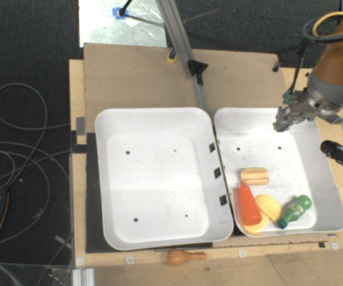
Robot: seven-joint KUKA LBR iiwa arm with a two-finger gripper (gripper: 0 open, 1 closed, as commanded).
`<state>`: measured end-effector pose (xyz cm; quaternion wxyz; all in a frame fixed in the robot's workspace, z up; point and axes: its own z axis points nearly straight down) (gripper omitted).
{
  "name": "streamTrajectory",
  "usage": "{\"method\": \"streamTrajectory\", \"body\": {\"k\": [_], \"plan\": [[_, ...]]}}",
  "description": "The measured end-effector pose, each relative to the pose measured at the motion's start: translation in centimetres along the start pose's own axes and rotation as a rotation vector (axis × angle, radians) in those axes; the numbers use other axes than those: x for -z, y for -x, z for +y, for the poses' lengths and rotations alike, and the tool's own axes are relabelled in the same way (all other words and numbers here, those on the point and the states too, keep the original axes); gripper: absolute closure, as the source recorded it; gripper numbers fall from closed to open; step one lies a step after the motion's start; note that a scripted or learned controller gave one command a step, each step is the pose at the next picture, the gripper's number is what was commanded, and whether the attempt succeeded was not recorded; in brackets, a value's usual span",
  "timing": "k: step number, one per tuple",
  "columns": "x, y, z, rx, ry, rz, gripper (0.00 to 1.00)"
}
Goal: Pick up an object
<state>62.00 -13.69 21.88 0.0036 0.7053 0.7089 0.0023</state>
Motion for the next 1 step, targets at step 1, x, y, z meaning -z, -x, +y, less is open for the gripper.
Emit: {"method": "streamTrajectory", "body": {"k": [1], "plan": [[0.43,-4.25,-1.45,0.004,-0.007,0.003,1.00]]}}
